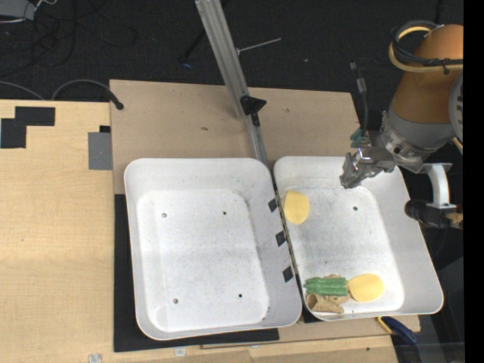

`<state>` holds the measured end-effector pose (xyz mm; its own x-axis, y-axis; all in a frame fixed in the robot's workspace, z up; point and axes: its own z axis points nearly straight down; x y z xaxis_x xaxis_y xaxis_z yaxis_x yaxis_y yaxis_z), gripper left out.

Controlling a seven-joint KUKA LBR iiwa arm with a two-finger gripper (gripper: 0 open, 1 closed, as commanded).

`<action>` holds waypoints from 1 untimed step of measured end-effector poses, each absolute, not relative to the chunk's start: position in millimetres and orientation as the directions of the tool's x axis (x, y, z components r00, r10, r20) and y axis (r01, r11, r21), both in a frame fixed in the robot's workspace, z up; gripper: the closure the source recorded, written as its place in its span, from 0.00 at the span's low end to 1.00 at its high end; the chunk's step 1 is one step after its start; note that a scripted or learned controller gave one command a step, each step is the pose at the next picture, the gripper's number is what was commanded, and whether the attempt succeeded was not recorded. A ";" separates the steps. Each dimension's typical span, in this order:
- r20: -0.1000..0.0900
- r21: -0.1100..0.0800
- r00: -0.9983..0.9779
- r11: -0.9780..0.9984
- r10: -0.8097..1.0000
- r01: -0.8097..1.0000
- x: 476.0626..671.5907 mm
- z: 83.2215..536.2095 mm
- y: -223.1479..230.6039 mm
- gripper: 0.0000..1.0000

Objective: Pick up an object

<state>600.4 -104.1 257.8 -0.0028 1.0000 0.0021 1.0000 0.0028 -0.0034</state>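
The arm [423, 89] is reaching in over the right bin [401, 233], keeping its gripper [354, 174] above that bin's far edge, nothing showing between the fingers (whether they are spread is impossible to tell). Candidates are lying inside the right bin: a yellow piece [296, 207] against its left wall, and another yellow piece [366, 286] beside a green toy [327, 285] near its front corner, probably slid there.
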 end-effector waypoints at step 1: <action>0.003 -0.004 -0.005 0.005 1.000 1.000 602.9 249.1 -41.2 1.00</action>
